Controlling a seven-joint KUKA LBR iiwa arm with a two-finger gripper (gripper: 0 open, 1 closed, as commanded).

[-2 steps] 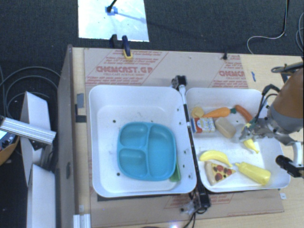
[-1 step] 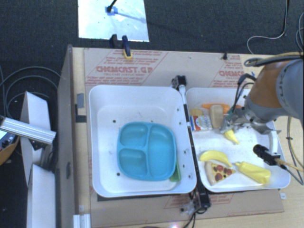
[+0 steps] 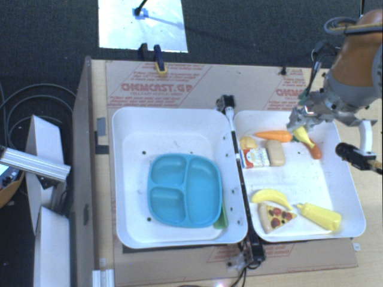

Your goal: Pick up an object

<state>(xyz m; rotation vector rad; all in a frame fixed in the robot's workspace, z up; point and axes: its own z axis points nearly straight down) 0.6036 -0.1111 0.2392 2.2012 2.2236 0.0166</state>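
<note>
- Claw (image 3: pixel 301 123) of the grey arm with orange band (image 3: pixel 358 58) positioned low over the far side of the right shallow white bin (image 3: pixel 341 187); finger state not discernible, grasp unconfirmed.
- Directly at the claw tip: small yellow-and-orange toy piece (image 3: pixel 309 142), yellow end nearest the claw, orange end pointing away; contact cannot be determined.
- Just left of the claw: orange plastic carrot (image 3: pixel 273 136), lying flat.
- Left and nearer the camera: pale yellow toy lump (image 3: pixel 248 143), red-and-white small carton (image 3: pixel 256 157), tan bread-like block (image 3: pixel 276 153), clustered together.
- Well below the claw, at the bin's near side: yellow plastic banana (image 3: pixel 270 196), toy pizza slice (image 3: pixel 275 216), yellow squeeze bottle (image 3: pixel 320 215).
- Far left of the claw: left shallow white bin (image 3: pixel 134 136) holding a blue compartmented plastic tray (image 3: pixel 185 190), green item edge (image 3: pixel 222 219) beside it.
- Both bins set on the cardboard-covered desk (image 3: pixel 179 85).
</note>
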